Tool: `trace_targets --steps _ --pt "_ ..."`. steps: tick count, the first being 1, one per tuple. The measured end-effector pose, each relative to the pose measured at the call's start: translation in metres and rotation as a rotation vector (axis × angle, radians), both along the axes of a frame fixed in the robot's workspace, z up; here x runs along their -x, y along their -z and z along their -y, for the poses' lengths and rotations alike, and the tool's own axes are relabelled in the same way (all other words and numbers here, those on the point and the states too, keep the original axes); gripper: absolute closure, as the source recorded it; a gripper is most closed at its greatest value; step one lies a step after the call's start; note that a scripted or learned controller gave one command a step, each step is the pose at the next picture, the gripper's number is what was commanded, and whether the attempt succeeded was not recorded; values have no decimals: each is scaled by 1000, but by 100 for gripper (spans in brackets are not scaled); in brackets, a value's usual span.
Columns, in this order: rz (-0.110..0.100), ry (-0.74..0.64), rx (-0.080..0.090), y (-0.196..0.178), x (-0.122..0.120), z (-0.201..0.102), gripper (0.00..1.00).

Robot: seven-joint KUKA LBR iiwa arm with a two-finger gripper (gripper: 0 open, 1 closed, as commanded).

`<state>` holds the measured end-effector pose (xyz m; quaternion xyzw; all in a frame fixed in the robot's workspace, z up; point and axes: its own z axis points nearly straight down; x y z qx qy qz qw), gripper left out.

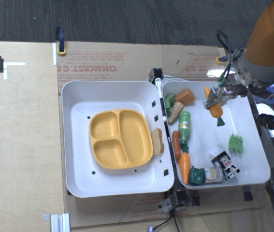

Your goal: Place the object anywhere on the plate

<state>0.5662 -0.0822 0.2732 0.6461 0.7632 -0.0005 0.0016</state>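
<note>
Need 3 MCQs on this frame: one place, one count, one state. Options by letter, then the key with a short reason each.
1. Where is the yellow plate?
A. left bin
B. right bin
C. on the cardboard

2. How many compartments does the plate have?
A. two
B. three
C. four

3. What lies on the plate now?
A. a carrot
B. a green bottle
C. nothing

Key:
1 A: it sits in the left bin, while the toys fill the right bin.
2 B: ridges divide it into one large and two smaller sections.
3 C: its sections are bare; the toy carrot hangs at the gripper above the right bin, and the green bottle lies in that bin.
</note>
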Motion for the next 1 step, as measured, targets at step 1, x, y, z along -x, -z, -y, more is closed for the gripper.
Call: trace_targets --steps 1 --pt "0 0 0 0 0 0 0"
